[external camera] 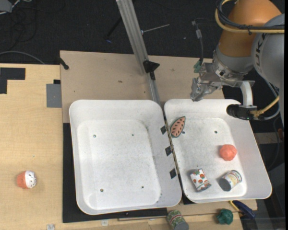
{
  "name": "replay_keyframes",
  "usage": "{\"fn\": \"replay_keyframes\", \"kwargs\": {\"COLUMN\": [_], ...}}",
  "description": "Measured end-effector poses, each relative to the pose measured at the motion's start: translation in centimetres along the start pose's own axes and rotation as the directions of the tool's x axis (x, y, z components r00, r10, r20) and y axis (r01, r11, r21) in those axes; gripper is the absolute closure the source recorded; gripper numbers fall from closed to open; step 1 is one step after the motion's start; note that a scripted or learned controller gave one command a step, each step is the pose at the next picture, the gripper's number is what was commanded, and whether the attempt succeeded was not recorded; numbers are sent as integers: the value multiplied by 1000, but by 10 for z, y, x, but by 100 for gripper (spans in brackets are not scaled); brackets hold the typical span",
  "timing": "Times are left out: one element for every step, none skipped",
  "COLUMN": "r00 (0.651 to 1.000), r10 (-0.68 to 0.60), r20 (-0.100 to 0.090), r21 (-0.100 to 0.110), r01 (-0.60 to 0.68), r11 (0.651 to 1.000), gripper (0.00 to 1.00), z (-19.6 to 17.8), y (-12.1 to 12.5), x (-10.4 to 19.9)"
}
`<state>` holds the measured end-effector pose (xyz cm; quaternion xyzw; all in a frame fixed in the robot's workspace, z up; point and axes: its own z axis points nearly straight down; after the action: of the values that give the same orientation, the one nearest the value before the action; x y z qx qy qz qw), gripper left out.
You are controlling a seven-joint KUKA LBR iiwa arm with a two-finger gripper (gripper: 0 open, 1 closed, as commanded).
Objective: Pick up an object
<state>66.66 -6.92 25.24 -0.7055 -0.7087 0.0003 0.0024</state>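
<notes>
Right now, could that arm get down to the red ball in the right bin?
Probably yes. The red ball lies alone on open bin floor, nothing over it; the can sits apart below it. The gripper hangs above the bin's far rim.

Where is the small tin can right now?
The small tin can lies on its side in the right bin's near corner, just right of the spotted red-and-white box and below the orange-red ball.

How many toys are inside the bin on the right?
4. A spotted orange leaf shape leans by the left rim, a red ball lies toward the right, a small spotted cup and a tin can sit near the front. None looks hidden.
</notes>
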Motion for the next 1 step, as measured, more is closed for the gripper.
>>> {"fn": "replay_keyframes", "kwargs": {"r00": [1000], "r10": [1], "r20": [2], "r21": [1], "r01": [-1], "r11": [1000], "gripper": [100], "z": [-2], "y": [-10], "x": [59]}}
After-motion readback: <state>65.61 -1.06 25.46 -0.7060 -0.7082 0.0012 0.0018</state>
